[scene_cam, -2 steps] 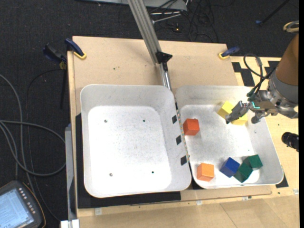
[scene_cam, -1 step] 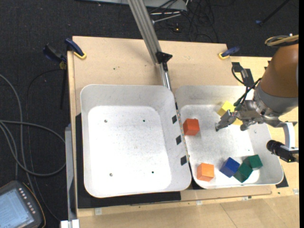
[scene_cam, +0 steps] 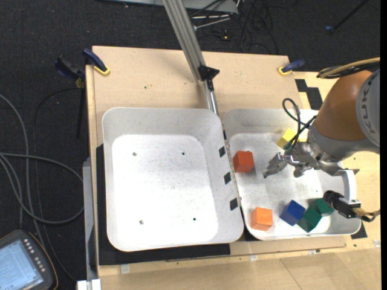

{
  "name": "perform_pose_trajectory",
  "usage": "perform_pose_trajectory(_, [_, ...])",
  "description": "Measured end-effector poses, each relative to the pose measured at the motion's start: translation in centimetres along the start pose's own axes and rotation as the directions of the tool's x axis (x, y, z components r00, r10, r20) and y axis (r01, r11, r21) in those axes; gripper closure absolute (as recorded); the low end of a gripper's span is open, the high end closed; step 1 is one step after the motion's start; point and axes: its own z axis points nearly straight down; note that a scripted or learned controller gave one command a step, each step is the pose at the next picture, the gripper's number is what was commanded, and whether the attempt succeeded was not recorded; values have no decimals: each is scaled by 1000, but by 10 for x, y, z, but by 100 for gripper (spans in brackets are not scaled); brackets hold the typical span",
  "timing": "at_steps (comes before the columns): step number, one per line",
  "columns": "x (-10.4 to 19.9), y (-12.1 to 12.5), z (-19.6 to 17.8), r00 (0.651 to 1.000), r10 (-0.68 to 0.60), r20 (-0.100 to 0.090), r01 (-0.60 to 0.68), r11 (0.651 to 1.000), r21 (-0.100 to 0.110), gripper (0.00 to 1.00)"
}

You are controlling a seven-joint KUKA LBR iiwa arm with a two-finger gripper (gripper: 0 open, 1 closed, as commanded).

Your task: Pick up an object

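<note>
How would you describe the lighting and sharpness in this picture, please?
Camera view: even, soft light; the white bins are bright but not blown out; the blocks cast faint shadows; the claw looks slightly soft; the floor beyond the bench stays dark.

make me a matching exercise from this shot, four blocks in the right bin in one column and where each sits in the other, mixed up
Things
1. red-orange block
2. yellow block
3. blue block
4. green block

Places
A. touching the blue block, on the arm's side of it
B. near the divider, left of the gripper
C. between the orange block and the green block
D. beside the arm, towards the bin's far edge

Pairs: 1-B, 2-D, 3-C, 4-A
</note>
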Motion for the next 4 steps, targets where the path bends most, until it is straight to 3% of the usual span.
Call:
perform_pose_trajectory(1, [0, 0, 44, 1000, 0, 2, 0, 1000, -5, 0])
perform_pose_trajectory(2, [0, 1, 32, 1000, 1, 1, -1, 1000, -8, 100])
perform_pose_trajectory(4, [-8, -4, -88, 1000, -3, 3, 3, 1000, -14, 100])
